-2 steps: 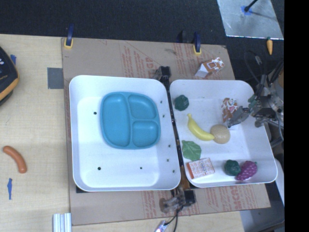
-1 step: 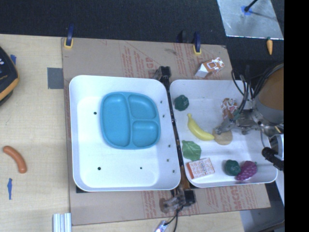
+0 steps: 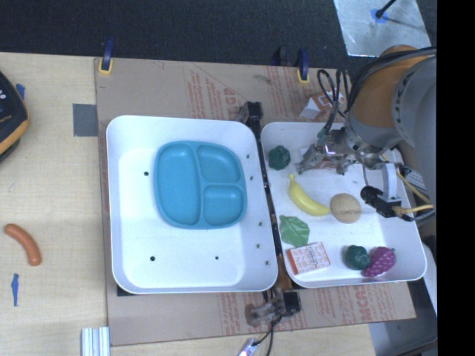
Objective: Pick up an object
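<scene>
The right white bin (image 3: 415,236) holds several small items: a dark green round piece (image 3: 278,157), a yellow banana (image 3: 306,199), a tan egg-shaped item (image 3: 345,208), a green leaf (image 3: 295,231), a red and white packet (image 3: 308,257), a second dark green piece (image 3: 356,256) and a purple grape bunch (image 3: 380,261). My gripper (image 3: 326,159) hangs low over the far part of this bin, just right of the first green piece and above the banana's upper end. Nothing is seen in its grasp.
The left white bin (image 3: 126,221) carries a blue divided plate (image 3: 200,184). On the bench left of the bins lies an orange sausage (image 3: 24,243), with a black and yellow device (image 3: 9,117) at the far left edge. The arm's grey and orange body (image 3: 393,95) covers the right bin's far right corner.
</scene>
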### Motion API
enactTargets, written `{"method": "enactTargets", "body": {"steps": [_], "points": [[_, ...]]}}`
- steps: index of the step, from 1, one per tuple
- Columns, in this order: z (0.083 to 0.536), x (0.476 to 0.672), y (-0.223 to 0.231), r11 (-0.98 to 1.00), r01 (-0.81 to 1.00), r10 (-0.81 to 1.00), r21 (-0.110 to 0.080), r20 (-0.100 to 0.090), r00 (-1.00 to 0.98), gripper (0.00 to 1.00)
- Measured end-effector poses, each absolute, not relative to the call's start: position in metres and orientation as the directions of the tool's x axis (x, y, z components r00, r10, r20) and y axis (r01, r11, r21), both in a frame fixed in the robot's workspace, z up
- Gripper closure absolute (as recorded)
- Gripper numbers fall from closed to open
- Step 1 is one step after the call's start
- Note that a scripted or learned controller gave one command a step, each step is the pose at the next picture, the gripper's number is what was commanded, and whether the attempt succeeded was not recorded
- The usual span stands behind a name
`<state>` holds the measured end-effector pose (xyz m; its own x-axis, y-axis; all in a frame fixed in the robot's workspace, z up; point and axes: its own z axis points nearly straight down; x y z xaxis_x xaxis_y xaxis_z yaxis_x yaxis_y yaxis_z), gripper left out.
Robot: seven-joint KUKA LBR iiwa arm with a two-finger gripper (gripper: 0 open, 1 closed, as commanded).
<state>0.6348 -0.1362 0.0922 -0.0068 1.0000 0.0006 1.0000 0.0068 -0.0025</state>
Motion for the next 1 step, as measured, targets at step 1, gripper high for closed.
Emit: {"method": "enactTargets", "body": {"steps": [1], "points": [[0.2365,0.6313,-0.0596,0.006,1.000,1.000,0.002,0.001,-0.006,0.00]]}}
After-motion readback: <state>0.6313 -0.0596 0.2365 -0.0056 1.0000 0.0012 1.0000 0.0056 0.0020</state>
